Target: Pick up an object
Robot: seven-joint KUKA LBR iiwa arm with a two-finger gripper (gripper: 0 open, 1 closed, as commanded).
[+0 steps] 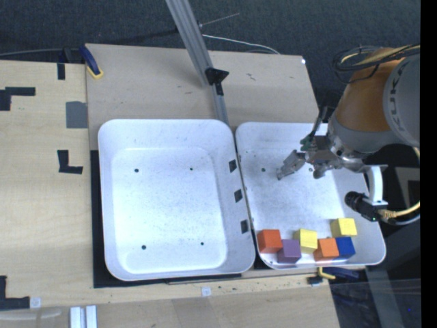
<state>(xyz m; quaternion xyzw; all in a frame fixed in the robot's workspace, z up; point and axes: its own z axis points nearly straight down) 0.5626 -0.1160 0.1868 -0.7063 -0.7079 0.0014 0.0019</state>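
Note:
Several small blocks lie along the near edge of the right bin: an orange block, a purple block, a yellow block, a second orange block, a blue block and another yellow block. My gripper hangs over the middle of the right bin, well behind the blocks. Its fingers are spread open and nothing is between them. The grey arm with its orange band comes in from the right.
The left bin stands beside the right one, with small black clips on the shared wall. A slanted metal pole crosses the bench behind the bins. A black cable connector overhangs the right bin's right rim.

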